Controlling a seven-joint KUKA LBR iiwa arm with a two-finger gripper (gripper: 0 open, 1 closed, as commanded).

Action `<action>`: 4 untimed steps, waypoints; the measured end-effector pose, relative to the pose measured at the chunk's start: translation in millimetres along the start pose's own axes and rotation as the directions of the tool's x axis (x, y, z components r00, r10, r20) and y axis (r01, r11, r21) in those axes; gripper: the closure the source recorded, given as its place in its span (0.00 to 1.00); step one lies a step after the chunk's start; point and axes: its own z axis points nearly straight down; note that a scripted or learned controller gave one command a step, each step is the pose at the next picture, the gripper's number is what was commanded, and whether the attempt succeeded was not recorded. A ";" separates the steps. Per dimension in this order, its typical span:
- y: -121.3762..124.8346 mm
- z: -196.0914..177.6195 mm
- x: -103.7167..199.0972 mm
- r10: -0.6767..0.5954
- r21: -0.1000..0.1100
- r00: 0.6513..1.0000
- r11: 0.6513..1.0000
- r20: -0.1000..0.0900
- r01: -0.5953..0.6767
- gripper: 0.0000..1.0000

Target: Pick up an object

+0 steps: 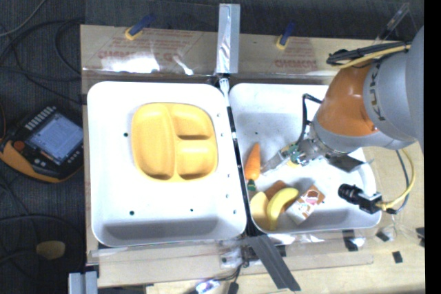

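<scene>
The gripper [295, 153] hangs low over the right bin [275, 103], centre-right of frame, just beside the carrot [253, 160] — whether it's gripping anything, I can't tell. The bananas [271, 205] crowd close below, so a grab could jostle them or slip off

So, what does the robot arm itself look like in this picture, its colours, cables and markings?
The arm is grey and rounded, with a wide orange band above the wrist that bears dark letters, partly cut off. Thin cables run beside it: a yellow and black one over the top, and a yellow one curving below. The claw looks like small metal parts with a bit of green.
</scene>
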 end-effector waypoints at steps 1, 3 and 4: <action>-44.7 0.0 28.3 0.241 -0.002 0.970 0.970 -0.004 -0.241 0.00; -44.8 0.0 29.4 0.289 -0.001 0.957 0.957 0.002 -0.289 0.00; -44.3 -0.1 31.4 0.108 0.000 0.994 0.994 0.000 -0.108 0.00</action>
